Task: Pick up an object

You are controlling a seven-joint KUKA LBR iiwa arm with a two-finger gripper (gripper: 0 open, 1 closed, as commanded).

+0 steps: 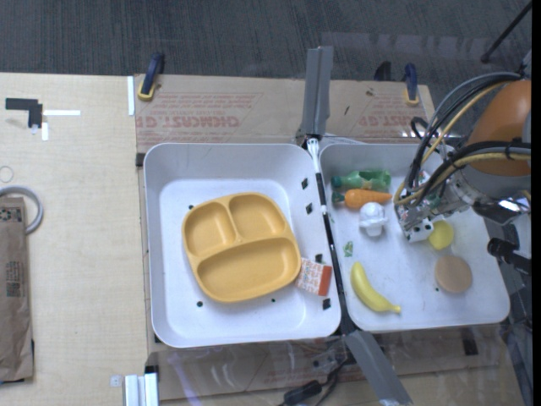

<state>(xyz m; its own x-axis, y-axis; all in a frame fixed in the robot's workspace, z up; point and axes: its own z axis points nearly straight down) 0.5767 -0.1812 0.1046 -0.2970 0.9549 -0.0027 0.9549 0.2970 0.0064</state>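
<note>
Your hand hanging low in right bin, beside lemon and white lump; cannot tell its state. Banana, carrot, tan disc lying nearby. Yellow plate sitting in left bin.

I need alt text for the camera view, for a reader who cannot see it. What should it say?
A grey robot arm's gripper hangs low in the right white bin, among a yellow banana, an orange carrot, a yellow lemon, a small white object, a green item and a tan round disc. The left white bin holds a yellow three-compartment plate and a small orange packet.
</note>
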